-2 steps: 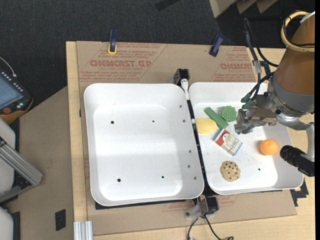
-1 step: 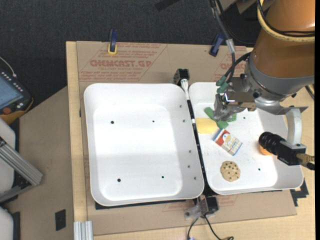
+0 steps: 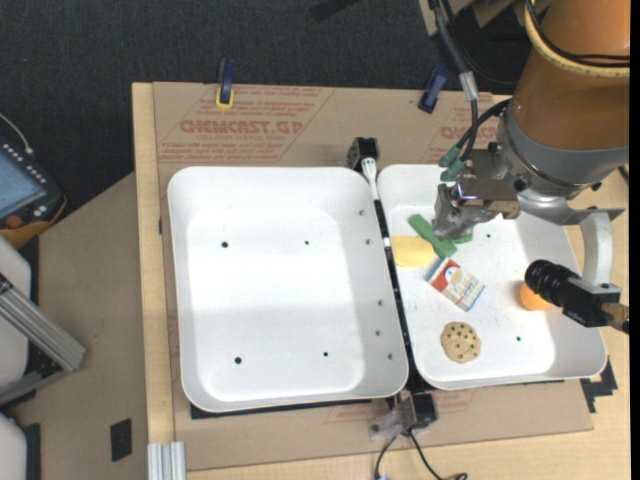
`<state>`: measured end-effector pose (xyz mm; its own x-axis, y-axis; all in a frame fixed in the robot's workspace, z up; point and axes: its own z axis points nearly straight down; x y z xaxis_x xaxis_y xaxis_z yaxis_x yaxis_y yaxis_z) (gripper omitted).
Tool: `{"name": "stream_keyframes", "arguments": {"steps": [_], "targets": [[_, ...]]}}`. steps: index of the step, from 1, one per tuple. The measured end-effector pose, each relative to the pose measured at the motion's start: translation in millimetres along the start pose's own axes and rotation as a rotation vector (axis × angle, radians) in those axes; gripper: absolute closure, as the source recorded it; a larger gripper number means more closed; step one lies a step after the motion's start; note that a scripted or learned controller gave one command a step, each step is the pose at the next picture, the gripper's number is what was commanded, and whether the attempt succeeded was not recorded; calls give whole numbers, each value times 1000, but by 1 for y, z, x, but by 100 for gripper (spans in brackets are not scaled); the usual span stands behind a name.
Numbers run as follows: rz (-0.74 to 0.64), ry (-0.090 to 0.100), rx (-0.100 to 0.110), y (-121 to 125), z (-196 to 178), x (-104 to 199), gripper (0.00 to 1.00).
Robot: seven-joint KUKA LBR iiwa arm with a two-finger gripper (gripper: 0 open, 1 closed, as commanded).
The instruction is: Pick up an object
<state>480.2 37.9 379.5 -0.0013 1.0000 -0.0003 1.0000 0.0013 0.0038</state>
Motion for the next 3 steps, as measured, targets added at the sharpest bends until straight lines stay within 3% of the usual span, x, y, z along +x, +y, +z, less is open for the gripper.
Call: {"name": "stream_keyframes", "arguments": {"steps": [1, 2, 3], "targets": [[11, -2, 14, -3, 95, -76, 100], [-7, 2, -4, 0, 30, -1, 100], [0, 0, 0, 0, 23, -4, 100]]}}
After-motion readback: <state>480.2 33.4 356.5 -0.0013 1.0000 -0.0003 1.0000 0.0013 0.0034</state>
